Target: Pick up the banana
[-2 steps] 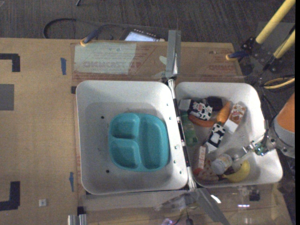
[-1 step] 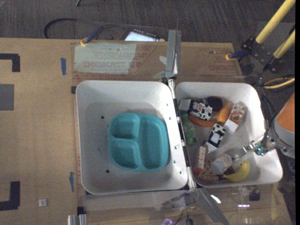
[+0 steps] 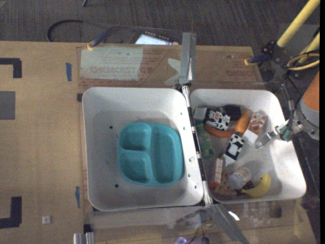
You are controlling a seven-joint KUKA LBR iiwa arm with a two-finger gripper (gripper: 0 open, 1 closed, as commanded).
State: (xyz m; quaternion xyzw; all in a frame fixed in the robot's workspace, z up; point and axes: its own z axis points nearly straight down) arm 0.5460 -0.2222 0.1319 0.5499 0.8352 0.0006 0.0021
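The yellow banana (image 3: 260, 186) lies curved in the front right corner of the right bin (image 3: 289, 169), touching a clear bottle (image 3: 238, 178) on its left. My gripper (image 3: 274, 136) hangs over the right side of that bin, behind the banana and well apart from it. It looks open, with nothing between its fingers. One grey finger (image 3: 263, 141) points left towards a small carton (image 3: 257, 123).
Toys crowd the right bin's left half: two cow-patterned blocks (image 3: 217, 119) (image 3: 233, 146), an orange piece (image 3: 242, 122), a black item (image 3: 232, 111) and a red-white packet (image 3: 218, 171). A teal divided plate (image 3: 150, 154) sits in the left bin (image 3: 96, 136). Bare bin floor lies under my gripper.
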